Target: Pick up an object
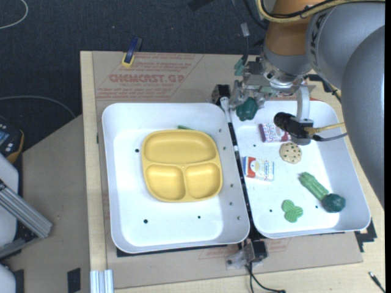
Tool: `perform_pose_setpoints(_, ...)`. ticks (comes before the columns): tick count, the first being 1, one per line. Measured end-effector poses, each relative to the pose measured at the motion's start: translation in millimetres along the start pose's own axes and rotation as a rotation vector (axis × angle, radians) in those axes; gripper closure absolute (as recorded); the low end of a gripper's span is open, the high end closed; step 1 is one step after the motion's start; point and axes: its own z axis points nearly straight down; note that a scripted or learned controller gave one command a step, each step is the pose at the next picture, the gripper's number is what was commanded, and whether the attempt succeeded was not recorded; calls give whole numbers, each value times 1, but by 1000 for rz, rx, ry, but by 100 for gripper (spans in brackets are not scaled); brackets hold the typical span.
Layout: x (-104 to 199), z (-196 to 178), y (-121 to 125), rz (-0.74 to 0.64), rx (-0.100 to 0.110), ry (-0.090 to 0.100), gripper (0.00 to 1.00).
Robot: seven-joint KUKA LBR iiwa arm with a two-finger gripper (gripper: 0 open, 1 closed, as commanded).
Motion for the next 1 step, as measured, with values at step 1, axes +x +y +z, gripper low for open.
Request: perform_pose_setpoints(1,0,-21,0,0,-5,0,100)
